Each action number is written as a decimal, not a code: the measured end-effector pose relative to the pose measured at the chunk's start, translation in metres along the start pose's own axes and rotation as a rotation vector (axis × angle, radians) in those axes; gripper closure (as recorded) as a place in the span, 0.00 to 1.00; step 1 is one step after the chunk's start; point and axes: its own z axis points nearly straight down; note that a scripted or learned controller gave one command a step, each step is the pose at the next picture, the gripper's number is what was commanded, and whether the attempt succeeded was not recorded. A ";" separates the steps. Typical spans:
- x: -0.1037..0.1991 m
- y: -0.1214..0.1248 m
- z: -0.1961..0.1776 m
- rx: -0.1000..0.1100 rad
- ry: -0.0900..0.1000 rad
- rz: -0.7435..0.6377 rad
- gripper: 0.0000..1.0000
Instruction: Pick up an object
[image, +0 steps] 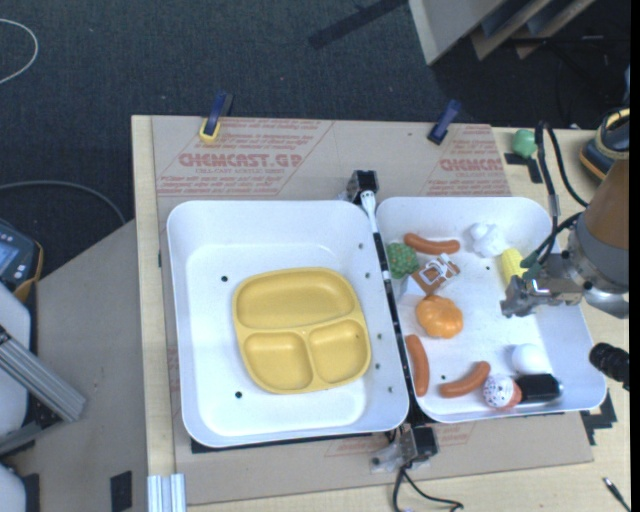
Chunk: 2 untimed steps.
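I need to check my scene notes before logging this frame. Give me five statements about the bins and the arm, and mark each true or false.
1. The yellow divided tray lies in the left bin. True.
2. The orange ball sits on the yellow divided tray. False: it lies in the right bin, among the other items.
3. Three sausages lie in the right bin. True: one near the top, one along the left wall, one near the bottom.
4. The gripper hangs over the left bin. False: it is over the right bin's right side.
5. The green piece lies beside the divider between the bins. True.
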 end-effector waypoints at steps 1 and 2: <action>0.058 -0.002 -0.009 0.003 0.004 -0.005 1.00; 0.110 -0.010 -0.012 0.006 0.005 -0.006 1.00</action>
